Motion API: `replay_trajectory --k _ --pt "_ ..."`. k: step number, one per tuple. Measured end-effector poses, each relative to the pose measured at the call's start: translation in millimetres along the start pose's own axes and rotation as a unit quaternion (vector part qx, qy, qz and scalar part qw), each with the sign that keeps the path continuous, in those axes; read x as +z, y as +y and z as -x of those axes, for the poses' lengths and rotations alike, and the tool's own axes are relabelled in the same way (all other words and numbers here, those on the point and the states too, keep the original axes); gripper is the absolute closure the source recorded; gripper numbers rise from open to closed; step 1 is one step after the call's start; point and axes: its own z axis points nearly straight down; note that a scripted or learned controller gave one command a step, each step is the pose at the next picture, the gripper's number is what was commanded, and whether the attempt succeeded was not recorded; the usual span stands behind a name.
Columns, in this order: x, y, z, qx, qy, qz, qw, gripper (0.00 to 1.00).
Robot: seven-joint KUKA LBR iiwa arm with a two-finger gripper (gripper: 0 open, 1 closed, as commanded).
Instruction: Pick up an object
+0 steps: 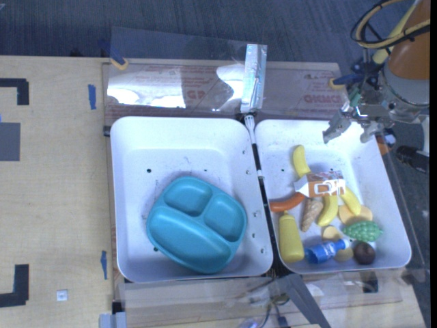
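Pincer [352, 123] hangs over the far right corner of the right bin [395, 183], fingers spread wide, nothing between them; one fingertip shows pale at the left, the other at the right, with bare white bin floor visible in the gap. Orange band of the arm sits just above, at the frame's upper right. Candidate objects all lie toward 6 o'clock from the pincer, clustered in the near half of the same bin. Closest is a small yellow banana-like piece [300, 160], at about 7 o'clock from the pincer, long axis running roughly 12-to-6, free on all sides. Past it: an orange-and-white packet [325, 184], an orange carrot-like piece [285, 201] lying nearly 3-to-9, a tall yellow bottle [290, 237] lying 12-to-6 along the bin's left wall, a blue item [320, 252], a green leafy piece [361, 230] and a dark round one [364, 253] near the front right corner. These are packed close, several touching. Left bin [130, 183] carries a blue compartment tray [196, 223], well apart from the pincer at about 8 o'clock. Judgement: the isolated yellow piece is the easiest target; move calls for travel toward 7 o'clock, then descent with the finger line set across its long axis, i.e. closing 3-to-9. Risk: the piece may roll on the smooth floor as the fingers close.
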Motion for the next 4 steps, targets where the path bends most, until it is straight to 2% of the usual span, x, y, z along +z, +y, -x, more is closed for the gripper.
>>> replay_trajectory --k 1,2,3,4 --pt "154.3 31.3 -22.0 0.114 0.000 0.003 0.9935 0.00" --pt "53.5 52.7 32.8 0.109 -0.002 0.006 0.9940 0.00" --pt "32.4 16.6 57.1 0.078 -0.001 0.001 0.9970 0.00" --pt "139.5 49.4 -30.4 0.082 0.001 -0.004 0.9966 0.00"
